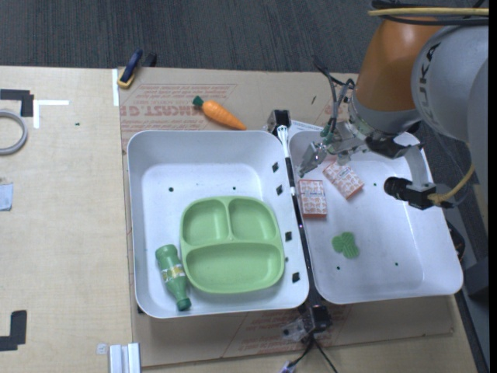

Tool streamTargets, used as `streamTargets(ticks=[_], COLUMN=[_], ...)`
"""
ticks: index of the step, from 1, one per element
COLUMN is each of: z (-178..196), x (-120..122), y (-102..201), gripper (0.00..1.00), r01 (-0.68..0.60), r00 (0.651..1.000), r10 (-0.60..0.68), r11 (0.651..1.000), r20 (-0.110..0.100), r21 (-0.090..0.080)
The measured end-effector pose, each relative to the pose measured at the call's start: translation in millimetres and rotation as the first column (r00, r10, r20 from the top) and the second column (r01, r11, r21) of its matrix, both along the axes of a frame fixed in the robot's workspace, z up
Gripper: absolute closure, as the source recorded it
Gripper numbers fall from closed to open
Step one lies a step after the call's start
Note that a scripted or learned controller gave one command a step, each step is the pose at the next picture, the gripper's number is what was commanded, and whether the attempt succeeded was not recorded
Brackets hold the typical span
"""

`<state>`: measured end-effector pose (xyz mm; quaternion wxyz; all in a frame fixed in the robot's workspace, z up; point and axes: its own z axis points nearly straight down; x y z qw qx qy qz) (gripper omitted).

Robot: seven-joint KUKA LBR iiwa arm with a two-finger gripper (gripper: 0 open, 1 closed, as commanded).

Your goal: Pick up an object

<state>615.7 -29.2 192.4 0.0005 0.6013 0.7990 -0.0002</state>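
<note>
Surface: pale wood-coloured board, with cardboard sheet under two white bins; dark carpeted floor beyond the far edge. Left bin: green divided plate, green bottle touching its left rim. Right bin: two small red-and-white packets, one near the dividing wall, the other just beside it, plus a green leafy toy nearer the middle. Toy carrot lies on the cardboard behind the left bin. Tool: low over the right bin's far left corner, close above the packets; whether wide or narrow cannot be told.
</note>
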Motion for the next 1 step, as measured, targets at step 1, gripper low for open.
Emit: streamTargets(ticks=[1], z=[0.4], x=[-9.3], y=[-26.2], gripper=[0.0], r01=[-0.387], r00=[0.922], r10=[0.387], r11=[0.922], r20=[0.001], r21=[-0.001])
